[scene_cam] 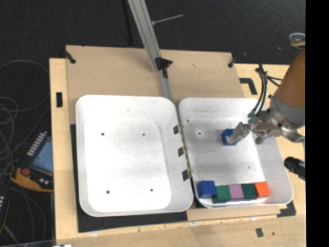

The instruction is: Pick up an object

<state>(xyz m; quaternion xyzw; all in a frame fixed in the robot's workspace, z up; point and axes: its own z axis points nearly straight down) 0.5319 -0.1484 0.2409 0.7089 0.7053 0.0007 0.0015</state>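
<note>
A small blue block [227, 137] lies on the floor of the right bin [216, 112], near its middle. My gripper [249, 136] hangs low over that bin, just right of the block. Its two grey fingers stand apart, so it is open. The left finger [240, 131] overlaps the block's right edge, and the block lies outside the gap, not between the fingers. The right finger [259, 137] is further right. Along the bin's front wall stands a row of blocks: blue [206, 188], green [222, 193], pink [235, 191], dark green [249, 190], orange [262, 189].
The left bin [128, 153] lies beside the right one, with small black clips [181, 151] along the shared edge. A grey metal bar [149, 35] slants down from the top to the bins' back edge. Cables and a handheld pendant [36, 163] lie off the bench's left side.
</note>
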